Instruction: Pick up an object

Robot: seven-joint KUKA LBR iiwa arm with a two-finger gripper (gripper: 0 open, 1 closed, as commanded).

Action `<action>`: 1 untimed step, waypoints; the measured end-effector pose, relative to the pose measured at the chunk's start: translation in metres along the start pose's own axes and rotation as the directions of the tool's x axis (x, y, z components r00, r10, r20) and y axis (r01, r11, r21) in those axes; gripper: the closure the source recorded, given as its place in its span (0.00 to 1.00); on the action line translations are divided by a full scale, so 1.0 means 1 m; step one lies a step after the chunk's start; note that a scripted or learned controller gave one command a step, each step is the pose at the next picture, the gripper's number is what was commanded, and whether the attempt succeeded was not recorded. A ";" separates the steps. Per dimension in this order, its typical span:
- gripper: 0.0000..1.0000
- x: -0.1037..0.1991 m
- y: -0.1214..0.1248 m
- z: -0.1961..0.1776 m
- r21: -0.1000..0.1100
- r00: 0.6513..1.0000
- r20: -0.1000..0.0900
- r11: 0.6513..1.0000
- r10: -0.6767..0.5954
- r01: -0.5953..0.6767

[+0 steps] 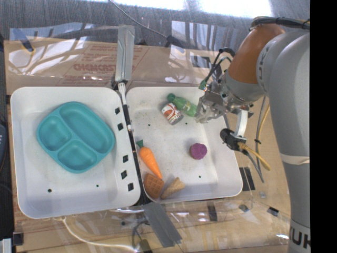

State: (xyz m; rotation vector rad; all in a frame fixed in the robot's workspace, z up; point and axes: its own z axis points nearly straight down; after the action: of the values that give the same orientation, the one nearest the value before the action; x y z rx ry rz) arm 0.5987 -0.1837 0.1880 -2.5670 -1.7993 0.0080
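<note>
Pick not yet made: every object lies loose in the right bin (pixel 231 181).

Gripper (pixel 204 115) hangs low at the bin's upper right, just beside the green bottle (pixel 182 105) and near the small can (pixel 171 113); nothing seen between its tips, and I cannot tell how the tool is set. Purple ball (pixel 198 151) mid-bin; carrot (pixel 149 161), waffle (pixel 153 185) and cone (pixel 174 186) toward the near edge. Left bin (pixel 31 194) holds a teal divided plate (pixel 76 136). Arm enters from the right, wrist bent down. Approach done, I judge; grasp and lift remain.

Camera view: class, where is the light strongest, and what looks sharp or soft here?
Camera view: brightest glare along the top edge behind the bench; clear film there shows reflections; both bins evenly lit, soft shadows; carrot and teal plate fairly sharp; claw slightly soft.
</note>
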 end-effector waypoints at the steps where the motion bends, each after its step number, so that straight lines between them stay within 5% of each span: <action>1: 1.00 0.023 0.020 0.057 0.001 0.918 0.001 0.918 0.397 -0.397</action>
State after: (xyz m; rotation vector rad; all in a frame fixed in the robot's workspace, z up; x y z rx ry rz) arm 0.6249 -0.1691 0.1308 -2.8792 -1.2418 0.0115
